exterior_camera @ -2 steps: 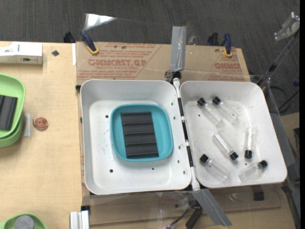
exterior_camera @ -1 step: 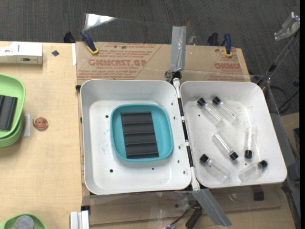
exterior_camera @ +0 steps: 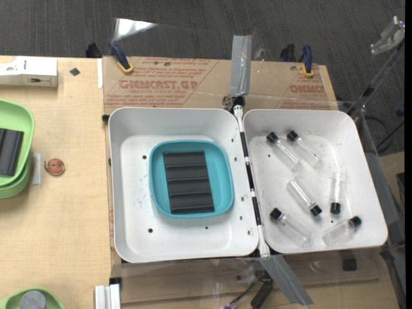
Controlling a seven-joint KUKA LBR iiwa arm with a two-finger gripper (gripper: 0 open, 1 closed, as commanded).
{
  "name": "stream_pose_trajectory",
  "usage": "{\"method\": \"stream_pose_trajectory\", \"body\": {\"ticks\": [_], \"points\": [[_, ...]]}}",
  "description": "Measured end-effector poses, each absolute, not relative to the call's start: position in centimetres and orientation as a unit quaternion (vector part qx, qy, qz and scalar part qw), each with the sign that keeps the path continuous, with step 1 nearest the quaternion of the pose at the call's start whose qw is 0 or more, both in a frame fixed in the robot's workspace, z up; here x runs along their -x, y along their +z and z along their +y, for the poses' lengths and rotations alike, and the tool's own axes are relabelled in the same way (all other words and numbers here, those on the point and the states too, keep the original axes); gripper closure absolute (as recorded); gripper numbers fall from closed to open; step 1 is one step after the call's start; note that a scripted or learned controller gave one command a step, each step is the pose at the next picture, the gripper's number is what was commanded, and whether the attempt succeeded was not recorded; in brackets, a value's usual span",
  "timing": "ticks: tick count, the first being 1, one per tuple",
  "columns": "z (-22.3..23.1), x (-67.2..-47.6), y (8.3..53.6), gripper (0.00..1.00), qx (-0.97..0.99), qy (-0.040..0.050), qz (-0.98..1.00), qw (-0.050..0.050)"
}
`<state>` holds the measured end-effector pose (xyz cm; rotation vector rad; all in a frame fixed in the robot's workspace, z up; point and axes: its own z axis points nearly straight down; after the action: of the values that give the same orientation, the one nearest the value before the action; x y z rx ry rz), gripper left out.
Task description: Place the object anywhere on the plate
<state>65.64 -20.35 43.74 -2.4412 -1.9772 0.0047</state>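
A teal square plate (exterior_camera: 191,179) with a dark ribbed insert (exterior_camera: 188,181) sits in the middle of the left white bin (exterior_camera: 129,224). Several clear plastic vials with black caps lie scattered in the right white bin (exterior_camera: 360,147). One vial (exterior_camera: 283,149) lies near the bin's top left, another vial (exterior_camera: 304,198) near the middle, and a third vial (exterior_camera: 340,231) at the lower right.
A cardboard sheet (exterior_camera: 193,82) is clamped behind the bins. To the left, on the wooden bench, stand a green tray (exterior_camera: 19,121), a small orange disc (exterior_camera: 55,167) and a white box (exterior_camera: 29,71). A grey strip (exterior_camera: 241,69) rises between the bins.
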Motion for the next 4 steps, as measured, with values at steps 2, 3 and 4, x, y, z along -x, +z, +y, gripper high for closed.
{"method": "stream_pose_trajectory", "body": {"ticks": [2,3,4], "points": [[-20.35,-65.64,43.74,0.00,0.777,0.0015,-0.629,0.000],[-20.35,-65.64,43.74,0.00,0.777,0.0015,-0.629,0.000],[-20.35,-65.64,43.74,0.00,0.777,0.0015,-0.629,0.000]]}}
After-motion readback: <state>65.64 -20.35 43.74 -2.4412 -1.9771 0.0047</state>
